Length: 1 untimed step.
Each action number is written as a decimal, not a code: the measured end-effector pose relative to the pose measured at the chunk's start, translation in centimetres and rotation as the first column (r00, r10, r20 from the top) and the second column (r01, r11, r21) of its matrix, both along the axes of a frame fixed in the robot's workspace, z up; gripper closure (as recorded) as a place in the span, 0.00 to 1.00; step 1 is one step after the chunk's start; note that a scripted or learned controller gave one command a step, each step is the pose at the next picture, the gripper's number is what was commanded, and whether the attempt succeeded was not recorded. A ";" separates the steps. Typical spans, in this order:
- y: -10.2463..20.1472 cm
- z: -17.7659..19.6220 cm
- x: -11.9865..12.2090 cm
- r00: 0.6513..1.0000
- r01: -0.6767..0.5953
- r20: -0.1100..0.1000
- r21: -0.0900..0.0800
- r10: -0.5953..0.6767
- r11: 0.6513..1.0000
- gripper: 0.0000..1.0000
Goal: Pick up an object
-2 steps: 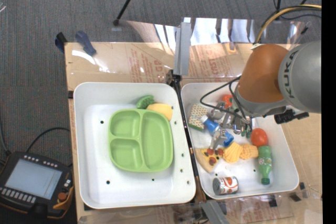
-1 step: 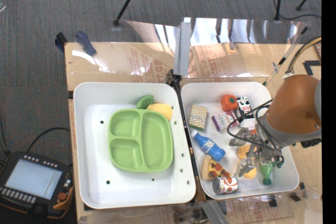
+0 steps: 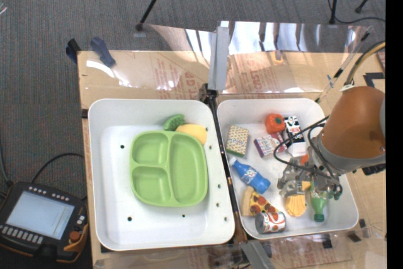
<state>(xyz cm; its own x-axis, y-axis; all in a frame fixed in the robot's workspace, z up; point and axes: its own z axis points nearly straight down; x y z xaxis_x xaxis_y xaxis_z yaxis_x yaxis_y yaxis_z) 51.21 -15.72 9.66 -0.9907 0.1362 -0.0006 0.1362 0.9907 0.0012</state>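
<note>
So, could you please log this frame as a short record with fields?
left bin: green tray; yellow item and green item at the tray's far edge
right bin: blue bottle, pizza slice, can, corn, green bottle, tomato, small boxes
gripper: low in the right bin, over the corn
grasp: cannot tell

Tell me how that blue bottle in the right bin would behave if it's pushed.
The blue bottle lies on its side, so it would probably roll. It looks like smooth plastic, likely light and a bit slippery.
</note>
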 end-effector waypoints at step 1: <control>0.0 0.0 0.0 1.000 -0.001 -0.001 0.000 0.001 1.000 0.00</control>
